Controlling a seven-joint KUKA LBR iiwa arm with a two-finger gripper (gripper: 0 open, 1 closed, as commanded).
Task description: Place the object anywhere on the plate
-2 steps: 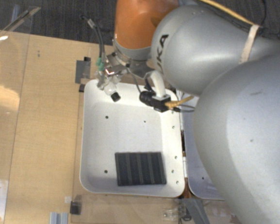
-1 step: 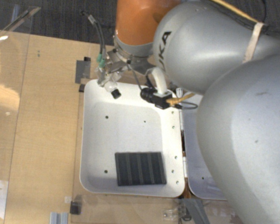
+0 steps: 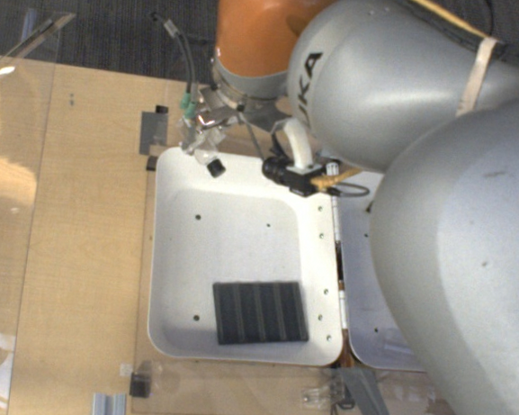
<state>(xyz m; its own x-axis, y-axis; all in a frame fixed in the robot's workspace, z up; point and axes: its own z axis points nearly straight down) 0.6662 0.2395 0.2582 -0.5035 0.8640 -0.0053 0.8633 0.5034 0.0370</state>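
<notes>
Furthest left is the bare wooden bench (image 3: 77,231), which plays no part in the job. Next comes the left bin (image 3: 160,266), and my gripper (image 3: 203,147) hangs over its far left corner, just above the rim. From this slant I cannot tell whether it is open or closed, and I see nothing carried in it, so I would not claim a hold on anything. I judge that I am parked at the corner because it leaves the bin floor unobstructed. Further right and nearer the camera, a dark ribbed slab (image 3: 259,312) lies flat on the floor of that same bin, close to the near wall and well apart from my gripper. It is the one loose thing I can make out. I cannot say for sure whether it is the object to be moved or the plate meant to receive it, though its flat, broad shape makes me lean toward the plate. Right of it sits the right bin (image 3: 365,293), mostly covered by my own arm (image 3: 443,173), so anything lying there is hidden from me.
</notes>
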